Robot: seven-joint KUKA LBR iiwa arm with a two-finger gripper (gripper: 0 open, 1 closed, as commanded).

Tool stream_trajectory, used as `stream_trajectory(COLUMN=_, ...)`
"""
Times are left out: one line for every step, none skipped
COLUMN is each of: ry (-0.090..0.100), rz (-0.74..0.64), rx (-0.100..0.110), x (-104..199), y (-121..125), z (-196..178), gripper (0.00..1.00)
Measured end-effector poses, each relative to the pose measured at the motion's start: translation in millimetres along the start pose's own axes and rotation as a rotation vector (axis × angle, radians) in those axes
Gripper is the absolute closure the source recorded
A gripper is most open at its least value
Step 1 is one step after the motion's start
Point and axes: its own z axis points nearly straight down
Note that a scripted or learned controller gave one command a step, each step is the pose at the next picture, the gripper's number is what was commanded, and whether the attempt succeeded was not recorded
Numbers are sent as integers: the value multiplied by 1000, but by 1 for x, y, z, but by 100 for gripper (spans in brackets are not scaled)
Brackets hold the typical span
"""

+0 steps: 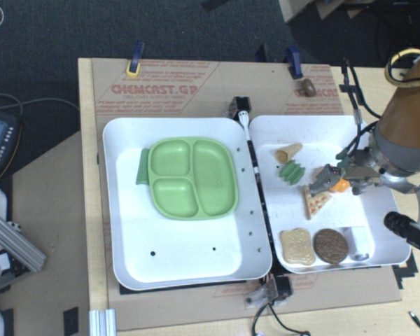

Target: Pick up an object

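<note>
My gripper (328, 178) hangs low over the middle of the right bin (378, 135), with the arm coming in from the right. A small orange piece (342, 185) shows right against the gripper's underside; whether it is gripped is hidden. Just below the gripper lies a pizza slice (316, 201). To its left are a green leafy piece (291, 172) and a tan cone-shaped piece (290, 152). At the bin's front edge sit a tan cracker (297, 247) and a round brown cookie (331, 245).
The left bin (122, 187) holds a green divided plate (193, 178). A small clear object (360, 244) lies at the right bin's front right. Clamps (134, 60) sit on the cardboard's far edge. The black divider (253, 173) runs between the bins.
</note>
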Motion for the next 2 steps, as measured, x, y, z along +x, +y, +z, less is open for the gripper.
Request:
stream_trajectory(ry=-2, rz=-3, rx=-14, x=0, y=3, z=-6, gripper=0)
stream_trajectory(ry=0, rz=-2, rx=-7, x=4, y=3, z=56, gripper=0)
